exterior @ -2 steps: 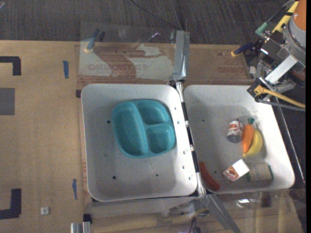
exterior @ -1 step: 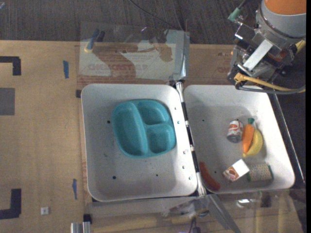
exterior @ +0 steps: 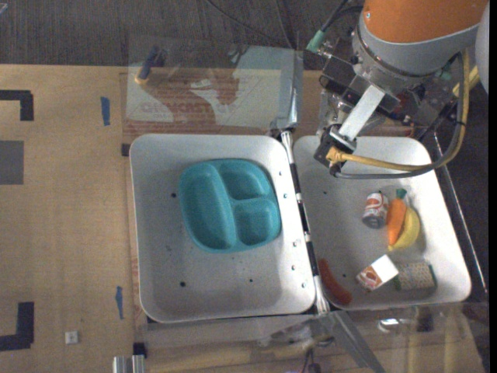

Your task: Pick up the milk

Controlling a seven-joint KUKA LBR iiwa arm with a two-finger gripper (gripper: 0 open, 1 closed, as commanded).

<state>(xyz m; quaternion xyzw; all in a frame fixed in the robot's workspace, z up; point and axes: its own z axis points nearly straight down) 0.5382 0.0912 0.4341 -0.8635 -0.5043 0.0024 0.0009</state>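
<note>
The milk (exterior: 377, 273) is a small white carton with an orange-red side. It lies on its side near the front of the right bin (exterior: 443, 208). My gripper (exterior: 397, 99) hangs under the orange-banded wrist above the far edge of that bin, well away from the carton. The wrist hides its lower part. Nothing is seen held in it.
A pale patterned box (exterior: 415, 276) touches the milk's right side. A red sausage-shaped item (exterior: 335, 282) lies to its left by the bin wall. A small can (exterior: 375, 209), a carrot (exterior: 397, 216) and a banana (exterior: 408, 230) sit mid-bin. The left bin (exterior: 155, 278) holds a teal divided plate (exterior: 231, 204).
</note>
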